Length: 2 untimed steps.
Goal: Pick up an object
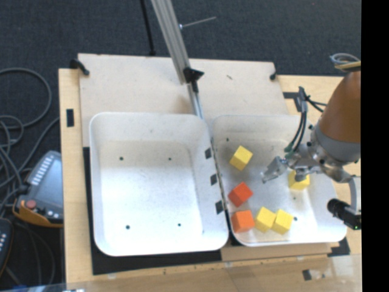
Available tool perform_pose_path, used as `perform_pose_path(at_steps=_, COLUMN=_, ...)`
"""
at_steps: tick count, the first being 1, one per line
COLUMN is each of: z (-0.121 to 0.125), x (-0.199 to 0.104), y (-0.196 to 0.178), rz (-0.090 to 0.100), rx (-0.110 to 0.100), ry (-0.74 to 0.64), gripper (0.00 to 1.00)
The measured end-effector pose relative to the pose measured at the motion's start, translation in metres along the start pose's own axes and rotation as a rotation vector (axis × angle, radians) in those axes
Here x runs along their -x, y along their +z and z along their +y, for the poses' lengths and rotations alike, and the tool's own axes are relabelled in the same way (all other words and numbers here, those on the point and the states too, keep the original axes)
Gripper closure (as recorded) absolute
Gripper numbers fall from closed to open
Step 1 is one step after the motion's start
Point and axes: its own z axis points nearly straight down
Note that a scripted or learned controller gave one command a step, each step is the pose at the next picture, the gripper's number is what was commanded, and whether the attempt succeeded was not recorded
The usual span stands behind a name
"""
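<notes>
3 blocks [262, 219], lower right of frame: 1 orange, 2 yellow | yellow cube [299, 180] just beside gripper [285, 166] | gripper state: cannot tell

- Pretty bright, even light overhead, so barely any shadows.
- White bins [152, 181] look a bit washed out.
- Whole shot's kinda soft and grainy, low-res.

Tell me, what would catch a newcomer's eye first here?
Probably the bright blocks scattered in the right bin: yellow ones and orange ones, like the orange block near the divider. Next, the big arm with its orange band leaning in from the right, its tool low beside a yellow block.
</notes>
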Motion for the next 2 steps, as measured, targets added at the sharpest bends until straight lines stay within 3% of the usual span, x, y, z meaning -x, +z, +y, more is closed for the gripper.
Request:
perform_pose_path(at_steps=1, z=0.03, x=-0.041, y=0.06, rz=0.003, rx=-0.008, ry=-0.012, gripper=0.0)
perform_pose_path(at_steps=2, z=0.085, x=-0.043, y=0.121, rz=0.0, rx=-0.004, ry=-0.006, gripper=0.0)
